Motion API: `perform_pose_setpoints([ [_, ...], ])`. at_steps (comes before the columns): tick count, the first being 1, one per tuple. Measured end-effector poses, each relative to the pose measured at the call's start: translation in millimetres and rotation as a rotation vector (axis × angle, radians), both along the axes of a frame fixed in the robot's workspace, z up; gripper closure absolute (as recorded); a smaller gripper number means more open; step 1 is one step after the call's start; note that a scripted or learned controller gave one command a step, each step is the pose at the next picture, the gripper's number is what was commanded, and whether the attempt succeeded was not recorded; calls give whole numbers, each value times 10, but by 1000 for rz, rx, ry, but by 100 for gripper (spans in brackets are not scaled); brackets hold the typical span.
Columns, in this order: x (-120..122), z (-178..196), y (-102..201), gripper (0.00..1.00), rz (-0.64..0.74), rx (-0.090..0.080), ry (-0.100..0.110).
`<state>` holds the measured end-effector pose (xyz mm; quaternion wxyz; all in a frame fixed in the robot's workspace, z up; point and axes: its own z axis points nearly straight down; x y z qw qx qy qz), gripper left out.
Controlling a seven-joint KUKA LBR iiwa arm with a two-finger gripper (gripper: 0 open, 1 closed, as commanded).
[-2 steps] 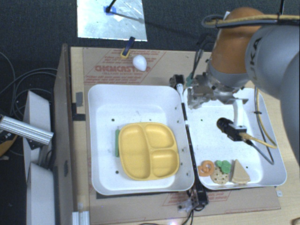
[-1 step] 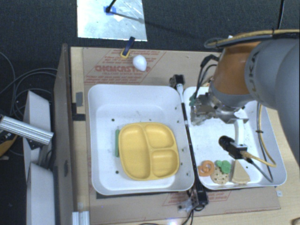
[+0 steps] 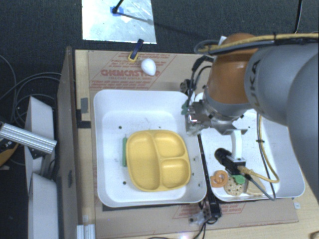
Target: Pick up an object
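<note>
We see a dark carpeted floor [image 3: 35, 29] filling the upper part of the frame, with a shiny silver sheet [image 3: 107, 14] lying on it at upper centre, black cables [image 3: 25, 83] looping at the left edge, and a brown cardboard bench top [image 3: 124, 71] in the middle.

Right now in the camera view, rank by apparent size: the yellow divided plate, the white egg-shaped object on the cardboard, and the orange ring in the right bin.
1. Yellow divided plate, by far the largest.
2. White egg-shaped object.
3. Orange ring, though close to the egg-shaped object in apparent size, so that order is unsure.
</note>
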<state>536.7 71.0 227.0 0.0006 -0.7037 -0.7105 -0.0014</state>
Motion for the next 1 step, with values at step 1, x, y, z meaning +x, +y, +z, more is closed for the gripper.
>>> perform_pose_setpoints([
  [1,-191,71,-737,100,-15,-5,1],
])
